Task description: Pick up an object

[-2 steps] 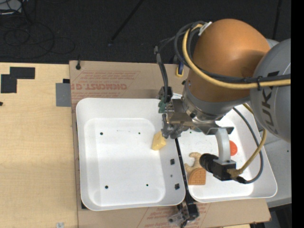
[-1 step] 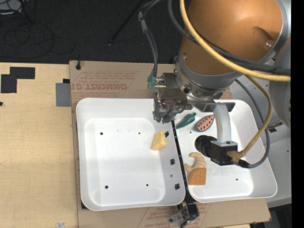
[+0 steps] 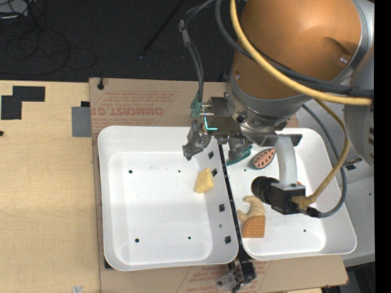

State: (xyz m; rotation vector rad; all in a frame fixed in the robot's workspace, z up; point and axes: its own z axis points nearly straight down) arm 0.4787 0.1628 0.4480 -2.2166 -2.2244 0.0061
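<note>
Left white bin (image 3: 153,218): we find the yellow chunk (image 3: 204,180) on its floor near the right wall, just beside the pincer (image 3: 214,149), whose fingers stand spread, pinching nothing. We see open floor leftward.

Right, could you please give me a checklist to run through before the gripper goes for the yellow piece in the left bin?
1. The gripper is empty: ok, nothing shows between its fingers.
2. Fingers open: ok, they stand apart.
3. The yellow piece is free of neighbours: ok, it lies alone in the left bin.
4. Gripper centred over the piece: not ok, it straddles the wall between the bins, farther back than the piece.
5. Room for a finger between piece and wall: cannot tell.
6. Gripper height over the piece: cannot tell.
</note>
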